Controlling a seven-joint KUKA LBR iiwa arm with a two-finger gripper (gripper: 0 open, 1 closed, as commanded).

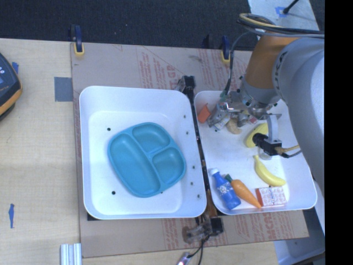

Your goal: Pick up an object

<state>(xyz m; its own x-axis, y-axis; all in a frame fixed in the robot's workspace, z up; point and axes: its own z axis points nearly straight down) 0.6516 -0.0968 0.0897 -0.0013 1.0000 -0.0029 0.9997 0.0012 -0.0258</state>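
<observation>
- Two shallow white bins side by side on the bench: left bin (91, 148), right bin (300, 192), both smooth plastic with rounded corners.
- One blue plate (146, 159) in the left bin, glossy, rounded, split into three compartments, sitting a bit tilted toward the lower right.
- Right bin way busier: two yellow bananas, one carrot, one blue bottle, one small carton, one reddish-orange piece, one tan lump.
- Lower banana (268, 173) curved, long axis running upper left to lower right, lying free near the bin's right side.
- Upper banana (255, 136) mostly hidden behind the arm's black hardware, can't call its direction.
- Carrot (245, 192) orange and tapered, thick end upper left, tip pointing lower right toward the carton (271, 196), which looks boxy with red and white print.
- Blue bottle (225, 189) with white cap pointing upper left, lying just beside the carrot, roughly parallel to it.
- Reddish-orange piece (204, 113) at the bin's upper left corner.
- Gripper (223, 120) down low in the upper left part of the right bin, metallic, next to the tan lump (235, 127).
- Can't tell whether the claw is released or clenched, too cluttered there; nothing clearly seen in its grasp.
</observation>
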